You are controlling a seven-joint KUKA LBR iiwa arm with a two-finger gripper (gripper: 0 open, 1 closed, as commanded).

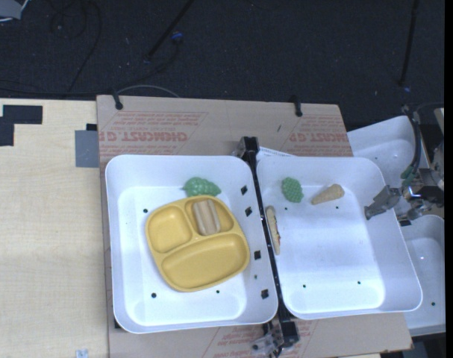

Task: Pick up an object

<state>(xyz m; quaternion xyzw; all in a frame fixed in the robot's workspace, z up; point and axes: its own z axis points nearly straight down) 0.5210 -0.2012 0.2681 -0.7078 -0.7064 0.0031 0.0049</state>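
From where I stand, the grey two-finger gripper (384, 204) hangs at three o'clock over the right rim of the right shallow white bin (338, 274), and whether it is wide or narrow I cannot tell. Inside that bin, a small green bumpy toy (291, 189) and a tan wedge-shaped piece (327, 194) lie near each other toward twelve o'clock, with a slim tan stick (272, 230) along the nine o'clock wall. The left white bin (129, 274) holds a yellow compartment tray (200, 256) carrying a tan roll (206, 217), a green leafy toy (201, 186) touching the tray's twelve o'clock edge.
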